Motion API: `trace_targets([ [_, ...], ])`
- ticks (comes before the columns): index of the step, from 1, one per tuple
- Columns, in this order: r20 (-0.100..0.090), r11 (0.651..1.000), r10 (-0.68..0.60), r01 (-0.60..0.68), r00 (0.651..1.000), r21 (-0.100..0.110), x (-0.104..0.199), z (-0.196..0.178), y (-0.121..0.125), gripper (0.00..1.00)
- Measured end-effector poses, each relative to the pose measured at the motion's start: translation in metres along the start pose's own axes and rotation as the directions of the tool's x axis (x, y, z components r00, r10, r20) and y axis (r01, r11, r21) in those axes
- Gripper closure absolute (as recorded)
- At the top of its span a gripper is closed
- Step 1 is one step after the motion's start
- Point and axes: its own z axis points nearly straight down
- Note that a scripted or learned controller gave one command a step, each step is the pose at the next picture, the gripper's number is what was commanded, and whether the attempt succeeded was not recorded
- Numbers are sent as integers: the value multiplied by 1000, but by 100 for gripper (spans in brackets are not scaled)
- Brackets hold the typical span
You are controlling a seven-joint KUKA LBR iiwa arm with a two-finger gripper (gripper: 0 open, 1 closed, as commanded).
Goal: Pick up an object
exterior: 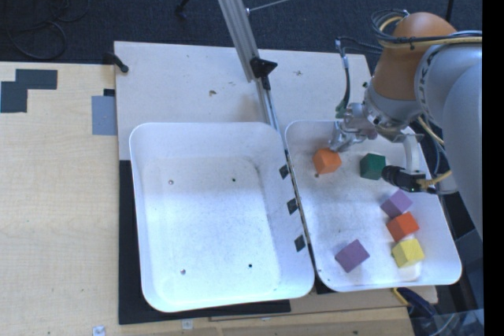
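Down in the right bin (441, 267), the end effector (344, 139) sits just above an orange block (326, 161), its grip state impossible to tell, while green (372, 166), purple (396, 203), red-orange (402, 226), yellow (408, 252) and another purple block (352, 255) lie nearby.

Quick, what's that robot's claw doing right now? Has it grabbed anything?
Gripper: cannot be told whether it has grabbed anything. It is low in the right bin, just above the orange block, and the grip itself isn't clear from this angle.
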Motion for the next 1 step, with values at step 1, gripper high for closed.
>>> trace_targets([
  [1, 1, 1000, -2, 2, 1000, 0, 0, 0, 0, 0],
])
